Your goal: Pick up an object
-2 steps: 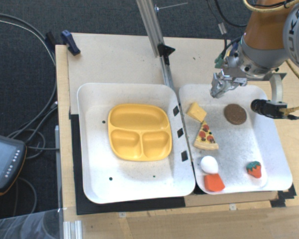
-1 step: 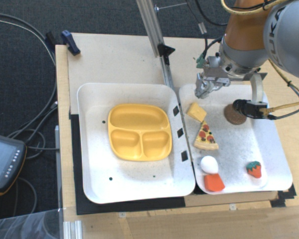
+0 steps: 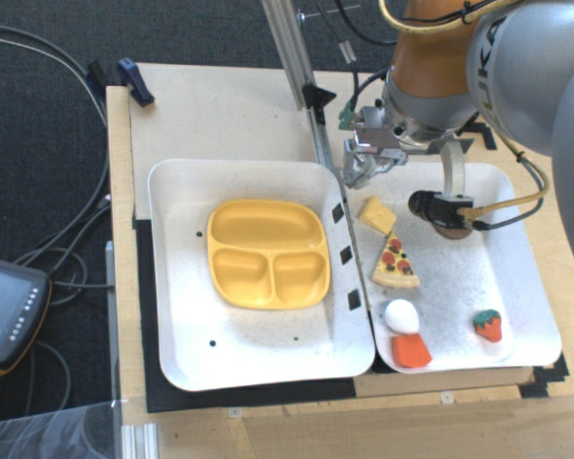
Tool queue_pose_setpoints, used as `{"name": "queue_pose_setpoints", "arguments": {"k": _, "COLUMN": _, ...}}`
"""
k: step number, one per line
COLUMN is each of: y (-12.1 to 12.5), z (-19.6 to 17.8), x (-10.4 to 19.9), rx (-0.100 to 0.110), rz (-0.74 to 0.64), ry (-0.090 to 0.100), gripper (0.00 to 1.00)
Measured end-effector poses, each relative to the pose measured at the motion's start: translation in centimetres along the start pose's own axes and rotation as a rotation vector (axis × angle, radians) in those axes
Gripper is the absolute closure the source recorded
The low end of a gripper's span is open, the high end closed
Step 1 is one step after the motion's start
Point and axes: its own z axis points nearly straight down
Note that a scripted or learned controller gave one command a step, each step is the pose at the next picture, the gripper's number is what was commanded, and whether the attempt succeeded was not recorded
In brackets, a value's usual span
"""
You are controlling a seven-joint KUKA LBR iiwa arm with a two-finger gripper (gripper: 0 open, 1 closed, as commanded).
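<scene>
Fingers (image 3: pixel 350 171) of the gripper (image 3: pixel 361 168) point down over the far left corner of the right bin (image 3: pixel 540 299), close to the wall it shares with the left bin (image 3: pixel 159 256). From this slant I cannot tell whether they are parted or closed, and nothing shows between them.

Nearest to hand is the cheese wedge (image 3: pixel 377 215). It lies on the floor of the right bin, just below the gripper in the view, near the shared wall but apart from it. Further toward the near edge lie a pizza slice (image 3: pixel 395 264), then a white egg (image 3: pixel 401 315) just beside an orange block (image 3: pixel 411 351), and a strawberry (image 3: pixel 488 324) off to the right. A yellow divided plate (image 3: pixel 268 254) sits alone in the left bin.

The wedge looks like toy food: probably light, stiff, smooth-skinned and not fragile. Its sloping faces would likely squirt out of a pinch across the taper, so the better hold is across its two flat parallel sides, near the thick end, with a straight descent. Being light, it may skid or tip if one side is touched first, so centring over it matters. The shared wall also leaves little room on that side.

Of the others, the pizza slice lies thin and flat, the egg would probably roll, and the plate offers only its rim.
</scene>
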Motion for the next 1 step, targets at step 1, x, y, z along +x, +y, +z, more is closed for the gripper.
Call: {"name": "queue_pose_setpoints", "arguments": {"k": 1, "y": 0.40, "z": 1.89, "x": 4.63, "rx": 0.004, "rz": 0.001, "ry": 0.000, "gripper": 1.00}}
